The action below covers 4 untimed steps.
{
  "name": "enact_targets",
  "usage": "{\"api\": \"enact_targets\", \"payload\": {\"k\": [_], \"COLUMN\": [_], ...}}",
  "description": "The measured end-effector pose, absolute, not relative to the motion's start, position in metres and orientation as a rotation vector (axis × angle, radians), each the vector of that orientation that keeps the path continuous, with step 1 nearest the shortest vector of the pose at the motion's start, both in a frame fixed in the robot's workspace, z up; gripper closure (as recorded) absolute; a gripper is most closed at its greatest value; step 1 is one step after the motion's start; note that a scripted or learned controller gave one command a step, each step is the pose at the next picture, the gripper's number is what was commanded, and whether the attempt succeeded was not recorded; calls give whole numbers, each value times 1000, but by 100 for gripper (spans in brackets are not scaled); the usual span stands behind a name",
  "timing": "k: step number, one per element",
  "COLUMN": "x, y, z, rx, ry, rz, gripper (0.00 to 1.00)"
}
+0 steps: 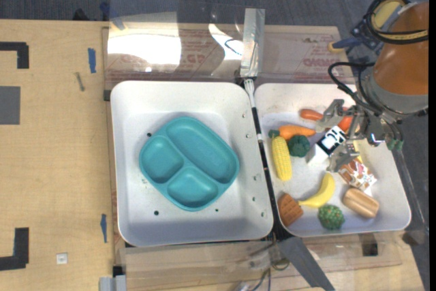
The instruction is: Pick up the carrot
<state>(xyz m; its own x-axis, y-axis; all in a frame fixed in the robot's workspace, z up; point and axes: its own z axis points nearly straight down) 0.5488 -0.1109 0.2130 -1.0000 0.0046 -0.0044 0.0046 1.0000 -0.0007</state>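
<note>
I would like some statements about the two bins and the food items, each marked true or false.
1. The teal plate lies in the left bin. True.
2. The carrot lies on the teal plate. False: it lies in the right bin, next to the corn.
3. The banana is in the right bin. True.
4. The gripper is above the left bin. False: it is above the right bin.
5. The corn is red. False: it is yellow.

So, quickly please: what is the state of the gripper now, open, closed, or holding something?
Gripper: it cannot be told; it hangs over the right bin near the carrot.
</note>
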Motion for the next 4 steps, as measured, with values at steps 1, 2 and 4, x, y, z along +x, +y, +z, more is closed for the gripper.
{"api": "enact_targets", "payload": {"k": [1, 2, 4], "x": [593, 593, 630], "y": [-96, -93, -95], "z": [100, 88, 88], "rx": [214, 248, 530], "ry": [3126, 3127, 3089], "rz": [-1, 0, 1], "gripper": [0, 0, 0]}}
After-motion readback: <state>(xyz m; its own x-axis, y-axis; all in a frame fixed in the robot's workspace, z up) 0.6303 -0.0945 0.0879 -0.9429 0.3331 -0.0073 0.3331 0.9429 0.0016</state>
